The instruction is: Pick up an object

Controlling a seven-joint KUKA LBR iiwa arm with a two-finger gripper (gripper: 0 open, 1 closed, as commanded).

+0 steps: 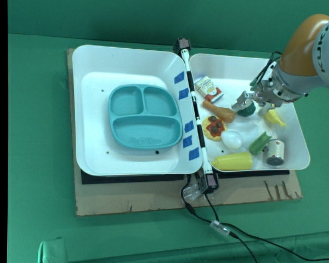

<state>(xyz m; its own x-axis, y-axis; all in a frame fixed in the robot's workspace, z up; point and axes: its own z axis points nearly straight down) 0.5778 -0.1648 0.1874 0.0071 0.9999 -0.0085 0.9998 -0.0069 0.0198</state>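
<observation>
in the right bin (296,152) the gripper (251,102) sits low over a dark green object (247,109) — grip state cannot be told — and with the yellow piece (274,117) and drumstick (219,112) nearby, a glancing contact risks nudging neighbours instead of lifting.

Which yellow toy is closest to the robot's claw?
The small yellow banana sits just below the claw in the right bin. The yellow corn lies much farther away, along the bin's front edge.
</observation>
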